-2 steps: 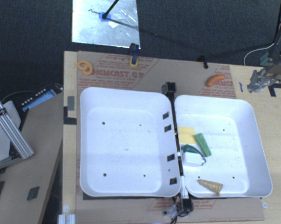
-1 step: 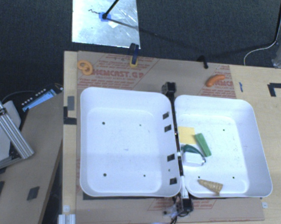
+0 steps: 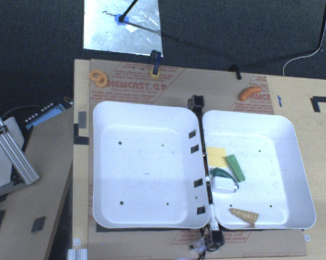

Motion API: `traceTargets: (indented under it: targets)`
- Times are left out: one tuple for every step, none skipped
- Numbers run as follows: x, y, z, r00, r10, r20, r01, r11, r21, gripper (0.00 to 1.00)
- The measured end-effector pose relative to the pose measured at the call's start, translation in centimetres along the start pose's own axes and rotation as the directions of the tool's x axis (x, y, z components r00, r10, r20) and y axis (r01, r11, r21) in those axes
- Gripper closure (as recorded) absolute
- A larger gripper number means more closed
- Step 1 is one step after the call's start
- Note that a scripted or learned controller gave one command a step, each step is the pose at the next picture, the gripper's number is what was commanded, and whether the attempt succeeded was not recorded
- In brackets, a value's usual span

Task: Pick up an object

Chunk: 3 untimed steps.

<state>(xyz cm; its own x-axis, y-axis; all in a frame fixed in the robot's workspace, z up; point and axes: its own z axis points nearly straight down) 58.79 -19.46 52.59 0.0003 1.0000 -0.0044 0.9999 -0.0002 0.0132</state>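
Observation:
The right bin [image 3: 281,132] holds a small group of objects near its left wall. A yellow flat square [image 3: 216,155] lies at the top of the group. A green stick [image 3: 234,167] leans diagonally beside it. Below them sits a dark teal and white curved piece [image 3: 223,178]. A tan cone [image 3: 244,215] lies close to the bin's front edge. The left bin [image 3: 145,163] is beside it, across the black hinge strip [image 3: 203,166].
On the cardboard base behind the bins lie an orange ring [image 3: 99,77], a yellow and blue clip [image 3: 155,64] and an orange sausage shape [image 3: 249,93]. A shiny metal sheet [image 3: 123,22] lies on the dark floor behind. An aluminium frame [image 3: 11,152] stands at the left.

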Motion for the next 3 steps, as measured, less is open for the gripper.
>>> traceTargets:
  targets:
    - [1.7,-7.5,-1.2,1.0,-0.002,-0.005,0.002,1.0,0.009,1.0]
    - [2.7,-9.1,-1.1,1.0,-0.004,-0.003,0.004,1.0,0.01,1.0]
    - [11.9,-9.8,6.2,1.0,-0.013,-0.008,0.013,1.0,0.017,1.0]
